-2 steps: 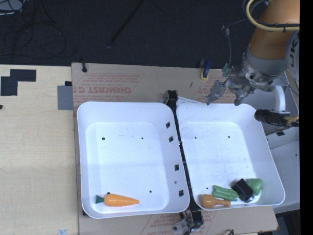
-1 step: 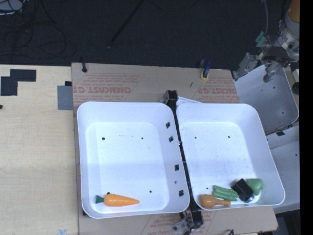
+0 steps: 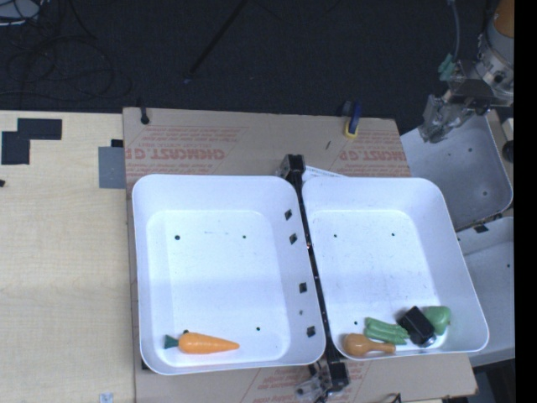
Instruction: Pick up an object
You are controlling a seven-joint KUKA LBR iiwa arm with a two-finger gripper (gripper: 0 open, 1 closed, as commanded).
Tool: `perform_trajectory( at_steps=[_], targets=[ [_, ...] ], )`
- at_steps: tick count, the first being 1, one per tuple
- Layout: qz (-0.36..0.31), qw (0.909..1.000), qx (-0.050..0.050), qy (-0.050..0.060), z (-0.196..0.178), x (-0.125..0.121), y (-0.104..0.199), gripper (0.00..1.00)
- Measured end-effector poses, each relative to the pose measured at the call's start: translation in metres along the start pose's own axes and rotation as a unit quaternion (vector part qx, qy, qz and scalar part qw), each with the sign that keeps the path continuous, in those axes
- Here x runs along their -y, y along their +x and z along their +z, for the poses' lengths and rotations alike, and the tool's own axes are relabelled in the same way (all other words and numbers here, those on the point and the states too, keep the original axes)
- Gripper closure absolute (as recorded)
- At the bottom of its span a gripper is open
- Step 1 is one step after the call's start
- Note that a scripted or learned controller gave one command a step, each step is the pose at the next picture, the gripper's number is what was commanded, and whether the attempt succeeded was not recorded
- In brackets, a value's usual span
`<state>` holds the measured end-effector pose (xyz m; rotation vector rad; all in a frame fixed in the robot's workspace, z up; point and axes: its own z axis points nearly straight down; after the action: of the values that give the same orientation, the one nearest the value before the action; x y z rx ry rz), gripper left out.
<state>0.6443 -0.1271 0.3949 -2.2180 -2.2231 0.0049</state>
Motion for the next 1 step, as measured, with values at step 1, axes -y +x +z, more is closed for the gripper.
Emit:
perform_trajectory(
  at_steps=[1],
  targets=[
    [0.002,1.0000,-0.001,0.001,0.0141,0.0323,-0.0478,1.00]
  ],
)
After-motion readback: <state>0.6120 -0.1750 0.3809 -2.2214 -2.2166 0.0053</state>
